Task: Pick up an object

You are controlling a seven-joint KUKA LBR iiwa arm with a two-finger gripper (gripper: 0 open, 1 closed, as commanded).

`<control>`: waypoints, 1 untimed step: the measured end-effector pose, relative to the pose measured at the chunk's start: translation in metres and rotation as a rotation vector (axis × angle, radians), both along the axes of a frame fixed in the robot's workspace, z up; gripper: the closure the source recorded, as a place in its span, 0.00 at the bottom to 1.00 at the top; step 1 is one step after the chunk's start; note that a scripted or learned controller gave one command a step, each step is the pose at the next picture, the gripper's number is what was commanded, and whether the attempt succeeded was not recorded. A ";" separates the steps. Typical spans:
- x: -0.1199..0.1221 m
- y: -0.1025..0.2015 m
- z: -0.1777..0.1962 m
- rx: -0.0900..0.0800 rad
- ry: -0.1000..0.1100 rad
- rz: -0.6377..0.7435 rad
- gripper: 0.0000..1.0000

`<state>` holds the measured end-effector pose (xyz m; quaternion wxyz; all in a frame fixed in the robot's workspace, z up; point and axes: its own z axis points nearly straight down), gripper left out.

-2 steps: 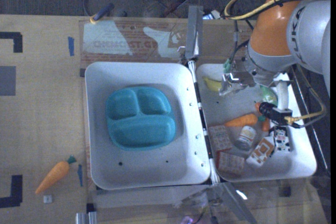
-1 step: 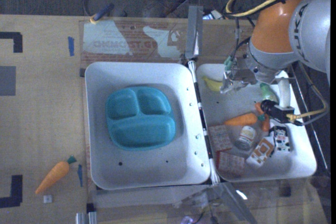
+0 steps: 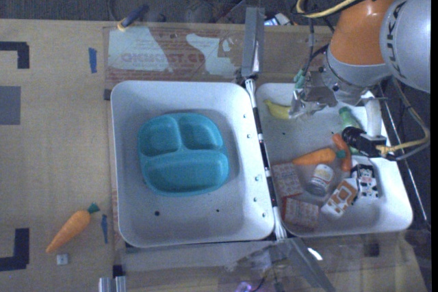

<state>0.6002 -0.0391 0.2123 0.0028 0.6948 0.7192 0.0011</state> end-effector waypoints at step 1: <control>0.001 0.000 0.010 -0.001 -0.003 0.002 1.00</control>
